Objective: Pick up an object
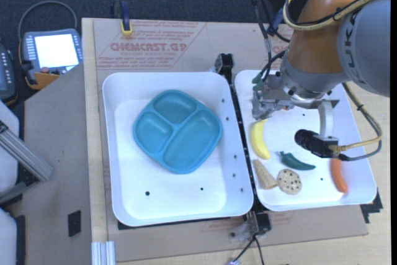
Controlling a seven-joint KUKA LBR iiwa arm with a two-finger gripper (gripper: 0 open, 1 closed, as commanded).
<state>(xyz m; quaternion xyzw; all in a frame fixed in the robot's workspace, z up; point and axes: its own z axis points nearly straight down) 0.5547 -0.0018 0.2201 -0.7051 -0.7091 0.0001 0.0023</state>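
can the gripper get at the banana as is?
Probably yes. The gripper hangs just above the banana in the right bin, nothing lies on it, and the cookie sits apart.

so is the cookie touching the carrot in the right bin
Apart. The camera view shows bare white bin floor between the cookie and the carrot.

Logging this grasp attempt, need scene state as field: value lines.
left bin: white, holds a blue three-compartment plastic plate
right bin: white, holds a yellow toy banana, tan wedge, round speckled cookie, dark green pepper-like piece, orange carrot
gripper: above the banana's upper end, far-left part of right bin
held object: none seen
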